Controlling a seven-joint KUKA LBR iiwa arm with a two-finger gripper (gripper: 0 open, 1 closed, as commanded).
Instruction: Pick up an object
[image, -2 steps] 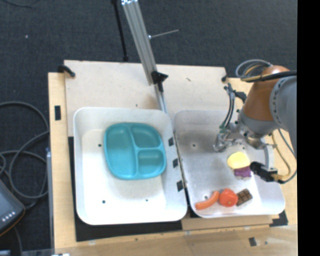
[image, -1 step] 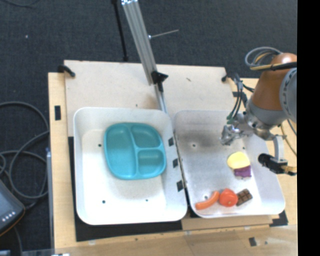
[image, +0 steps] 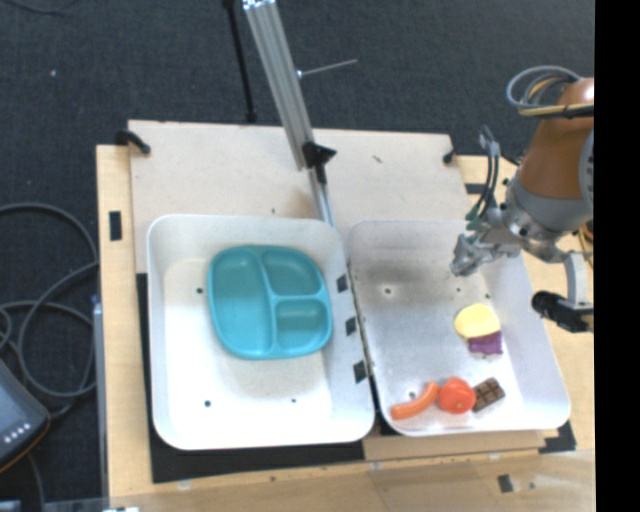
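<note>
In the right bin (image: 520, 300), toward its far-right part, the gripper (image: 468, 255) hangs over bare floor with nothing between its fingers. Whether they're spread or closed I can't tell at this angle.

Candidates all sit in the near half of that bin: yellow piece (image: 476, 320) just nearside of the gripper, touching a purple piece (image: 487, 344) below it. Along the near edge: orange carrot-like item (image: 414, 401), red-orange round toy (image: 456, 396) touching it, brown block (image: 487, 393) just beside that, toward the near-right corner.

Left bin (image: 180, 400) carries a teal divided plate (image: 270, 302), roughly central, well apart from the arm.

Step, as I read it: approach, no grasp yet. Next move probably calls for shifting toward the near edge onto the yellow piece, then descending. Risk: the purple piece is in contact, so the fingers could catch both or nudge one away.
</note>
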